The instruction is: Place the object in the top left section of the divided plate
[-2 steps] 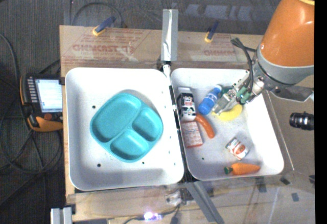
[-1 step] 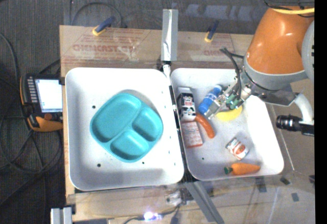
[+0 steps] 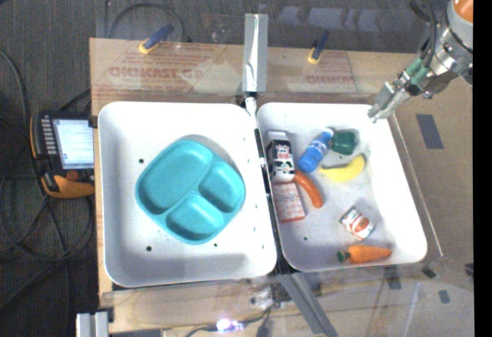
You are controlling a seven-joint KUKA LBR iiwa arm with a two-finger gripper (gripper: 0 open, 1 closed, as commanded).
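Currently the gripper (image 3: pixel 378 113) hangs over the far right rim of the right bin (image 3: pixel 407 197), nothing between its fingers; can't tell if they're spread or pressed together. Candidate objects all lie in that bin, nearer and left of it: blue bottle (image 3: pixel 315 151), green piece (image 3: pixel 344 141), banana (image 3: pixel 344 168), carrot (image 3: pixel 365 254). Teal divided plate (image 3: pixel 191 189) sits in the left bin (image 3: pixel 115 174), well apart.

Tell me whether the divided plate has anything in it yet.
Empty. All three sections of the teal divided plate show bare teal surface, and the toy items, such as the banana, lie in the right bin.
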